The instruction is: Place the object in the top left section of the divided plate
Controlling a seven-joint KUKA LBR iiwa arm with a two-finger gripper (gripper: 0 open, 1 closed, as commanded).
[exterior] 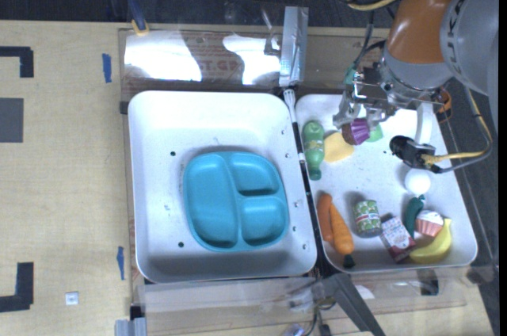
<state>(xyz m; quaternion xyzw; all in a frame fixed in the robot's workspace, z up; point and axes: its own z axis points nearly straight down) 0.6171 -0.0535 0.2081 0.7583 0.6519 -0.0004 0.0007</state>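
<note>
Progress looks early, judged from the single overhead view. The blue divided plate [235,198] lies in the left bin [150,136] with nothing in any of its sections, so the placing itself is not yet done. The gripper [360,123] hangs over the upper part of the right bin [463,239], and a small purple object [358,131] with a touch of green at its side sits right at its fingertips. It seems to be clamped between the fingers, though the view from above does not let me be sure it is lifted clear of the bin floor. A yellow piece [339,147] lies just beside and below it, perhaps touching.

What remains, as I read it: carry the purple object leftward over the wall between the bins, bring it above the plate's top left section, and let go there.

The purple object is short and stubby, so its long axis is hard to read; it seems to run roughly left to right in the view, with the green end toward the right.

Other toys in the right bin, a green bottle [314,144], a carrot [336,225], a can [367,217] and a banana [437,243], lie apart from the gripper.
</note>
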